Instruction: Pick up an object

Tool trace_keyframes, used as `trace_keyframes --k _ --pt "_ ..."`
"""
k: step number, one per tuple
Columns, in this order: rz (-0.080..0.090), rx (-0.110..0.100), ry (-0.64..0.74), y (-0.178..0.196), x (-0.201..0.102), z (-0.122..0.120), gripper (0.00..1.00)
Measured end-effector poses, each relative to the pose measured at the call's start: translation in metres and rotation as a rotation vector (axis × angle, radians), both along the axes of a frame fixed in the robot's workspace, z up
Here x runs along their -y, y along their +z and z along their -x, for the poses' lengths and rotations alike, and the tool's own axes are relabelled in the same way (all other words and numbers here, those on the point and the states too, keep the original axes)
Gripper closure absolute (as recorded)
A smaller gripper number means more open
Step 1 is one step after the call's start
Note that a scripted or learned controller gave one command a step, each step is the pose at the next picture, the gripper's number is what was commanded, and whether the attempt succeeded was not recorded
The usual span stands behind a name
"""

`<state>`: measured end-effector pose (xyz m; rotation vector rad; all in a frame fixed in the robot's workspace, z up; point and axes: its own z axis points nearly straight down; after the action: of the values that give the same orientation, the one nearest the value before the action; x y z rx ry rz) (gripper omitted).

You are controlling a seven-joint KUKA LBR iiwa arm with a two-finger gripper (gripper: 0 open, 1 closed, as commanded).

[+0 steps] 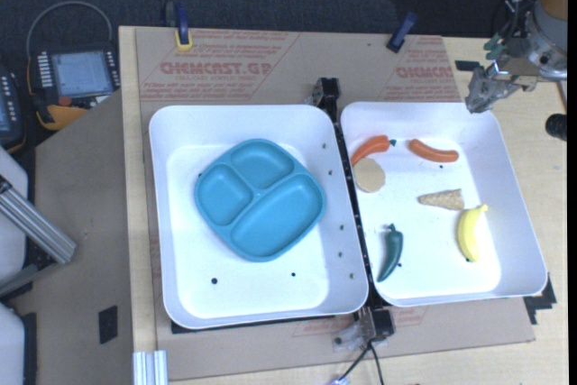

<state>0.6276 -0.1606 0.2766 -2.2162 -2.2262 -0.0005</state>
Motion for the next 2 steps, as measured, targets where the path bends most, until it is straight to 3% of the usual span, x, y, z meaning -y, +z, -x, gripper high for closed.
trace_keyframes --k 2 --pt "0.0 0.001 0.001 -0.023 -0.102 -0.018 1.0"
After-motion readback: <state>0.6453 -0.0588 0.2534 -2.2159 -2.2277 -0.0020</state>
